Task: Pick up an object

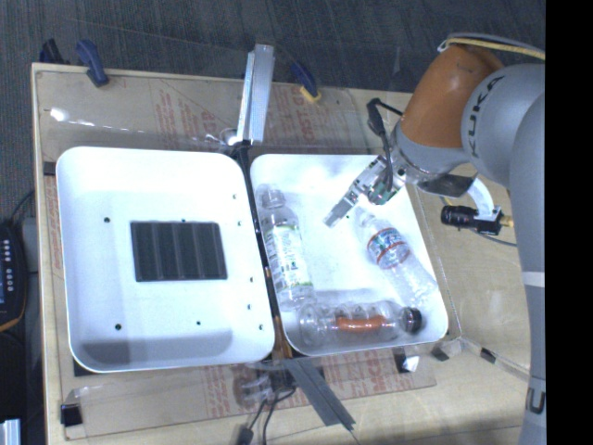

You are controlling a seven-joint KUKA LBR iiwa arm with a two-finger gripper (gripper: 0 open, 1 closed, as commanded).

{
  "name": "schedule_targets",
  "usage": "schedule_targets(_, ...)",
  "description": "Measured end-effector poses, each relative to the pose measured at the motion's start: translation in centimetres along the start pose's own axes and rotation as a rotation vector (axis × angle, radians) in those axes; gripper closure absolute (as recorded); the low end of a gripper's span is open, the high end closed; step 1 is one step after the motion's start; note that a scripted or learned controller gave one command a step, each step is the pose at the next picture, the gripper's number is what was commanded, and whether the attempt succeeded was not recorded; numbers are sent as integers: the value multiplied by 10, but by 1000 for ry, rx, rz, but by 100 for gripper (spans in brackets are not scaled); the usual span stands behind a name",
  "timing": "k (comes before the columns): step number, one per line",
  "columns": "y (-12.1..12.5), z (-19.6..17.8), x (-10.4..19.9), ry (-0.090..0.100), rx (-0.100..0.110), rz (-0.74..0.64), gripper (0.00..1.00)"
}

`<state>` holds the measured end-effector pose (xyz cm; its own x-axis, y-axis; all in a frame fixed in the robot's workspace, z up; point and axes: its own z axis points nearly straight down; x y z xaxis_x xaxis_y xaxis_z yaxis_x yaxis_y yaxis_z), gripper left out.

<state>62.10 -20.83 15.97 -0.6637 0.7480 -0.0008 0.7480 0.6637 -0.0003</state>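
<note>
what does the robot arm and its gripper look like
The arm is a thick, rounded grey body with a broad orange band above the wrist and dark KUKA lettering on the grey shell. A thin pale cable runs over the top of the orange part. The gripper is small and metallic grey, with slim fingers and a greenish part near its base.

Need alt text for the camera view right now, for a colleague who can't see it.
The tool hangs over the right bin, which holds three clear plastic bottles along its left, right and front sides. The left bin holds a dark ribbed panel.
</note>
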Motion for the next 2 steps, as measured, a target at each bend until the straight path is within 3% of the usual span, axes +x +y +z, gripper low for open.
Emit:
schedule_targets(1, -5, -38, 4, -2, -1, -17, 0)
schedule_targets(2, -2, -50, 54, 1, 1, 41, 0)
